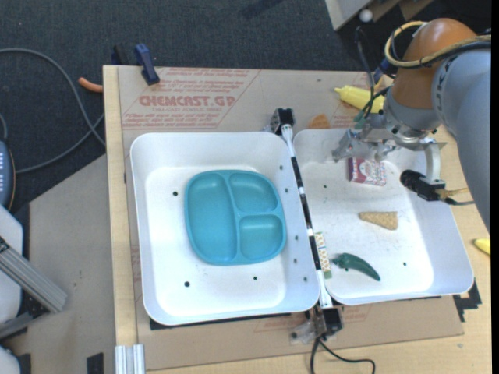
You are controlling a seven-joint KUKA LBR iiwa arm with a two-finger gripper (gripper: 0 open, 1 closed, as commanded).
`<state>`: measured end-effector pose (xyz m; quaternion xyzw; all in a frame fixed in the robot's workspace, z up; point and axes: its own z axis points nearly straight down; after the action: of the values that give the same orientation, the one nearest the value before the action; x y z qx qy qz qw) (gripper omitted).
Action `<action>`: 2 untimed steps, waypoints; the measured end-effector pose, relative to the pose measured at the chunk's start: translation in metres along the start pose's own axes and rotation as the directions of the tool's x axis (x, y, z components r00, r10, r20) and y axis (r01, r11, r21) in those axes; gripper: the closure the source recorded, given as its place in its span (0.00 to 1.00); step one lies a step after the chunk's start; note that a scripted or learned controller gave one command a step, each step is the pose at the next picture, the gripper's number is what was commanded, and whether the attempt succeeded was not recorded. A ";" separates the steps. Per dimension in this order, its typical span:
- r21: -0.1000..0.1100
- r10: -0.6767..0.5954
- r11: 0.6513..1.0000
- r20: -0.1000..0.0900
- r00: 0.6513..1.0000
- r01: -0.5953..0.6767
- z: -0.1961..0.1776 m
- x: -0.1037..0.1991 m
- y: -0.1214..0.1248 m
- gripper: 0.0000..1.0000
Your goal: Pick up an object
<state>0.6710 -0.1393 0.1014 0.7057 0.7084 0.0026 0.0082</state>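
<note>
In the right bin (437, 275) lie a small red-and-white packet (368, 171), a tan wedge-shaped piece (380, 220) and a dark green pepper-like object (356, 265). My gripper (366, 148) hangs at the bin's far side, directly over the top edge of the packet and partly covering it. The grey arm with its orange band (437, 45) comes in from the upper right. Whether the packet is gripped is hidden by the gripper body.
The left bin (156, 279) holds a teal divided plate (234, 215). A yellow object (352, 95) and a small orange bit (319, 121) lie on the cardboard behind the right bin. A blue clamp (146, 63) sits at the far left corner.
</note>
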 end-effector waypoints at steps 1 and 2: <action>0.006 0.001 1.000 -0.004 1.000 -0.001 0.011 0.000 -0.002 0.00; -0.002 0.001 1.000 0.000 1.000 -0.001 -0.001 -0.001 0.000 1.00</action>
<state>0.6713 -0.1406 0.1023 0.7059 0.7082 0.0033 0.0086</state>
